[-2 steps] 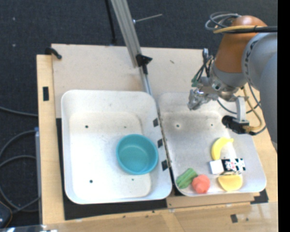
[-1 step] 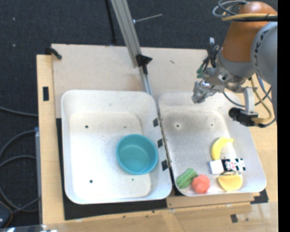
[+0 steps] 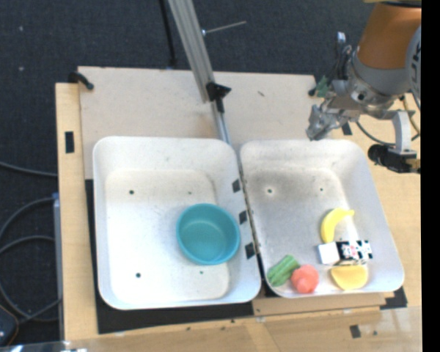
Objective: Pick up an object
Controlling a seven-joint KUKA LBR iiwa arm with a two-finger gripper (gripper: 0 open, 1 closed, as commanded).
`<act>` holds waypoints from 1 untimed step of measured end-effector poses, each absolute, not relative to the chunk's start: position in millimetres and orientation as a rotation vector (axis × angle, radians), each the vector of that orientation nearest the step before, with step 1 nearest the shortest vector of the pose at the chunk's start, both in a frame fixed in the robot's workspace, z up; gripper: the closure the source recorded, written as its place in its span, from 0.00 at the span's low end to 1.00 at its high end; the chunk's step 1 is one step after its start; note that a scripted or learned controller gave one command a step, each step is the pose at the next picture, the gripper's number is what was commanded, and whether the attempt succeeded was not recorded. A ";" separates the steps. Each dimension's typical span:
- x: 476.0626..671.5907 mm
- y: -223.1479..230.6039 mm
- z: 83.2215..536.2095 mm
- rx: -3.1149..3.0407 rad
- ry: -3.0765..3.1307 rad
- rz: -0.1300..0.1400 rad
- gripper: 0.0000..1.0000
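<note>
Camera view: pincer (image 3: pixel 321 125) hangs above right bin's (image 3: pixel 367 163) far rim.

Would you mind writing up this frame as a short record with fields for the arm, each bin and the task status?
arm: grey with an orange band, entering from the right of the view
gripper: above the far rim of the right bin, nothing seen between its parts
left bin: one blue bowl, upright, near the divider side
right bin: yellow banana, small white box, yellow wedge, red ball, green piece, all clustered at the near corner
task status: no object picked up yet
</note>
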State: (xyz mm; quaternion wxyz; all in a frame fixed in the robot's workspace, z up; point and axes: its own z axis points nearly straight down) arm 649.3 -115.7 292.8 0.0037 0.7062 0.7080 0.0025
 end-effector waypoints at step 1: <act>639.8 -70.0 276.5 2.216 2.226 -0.001 1.00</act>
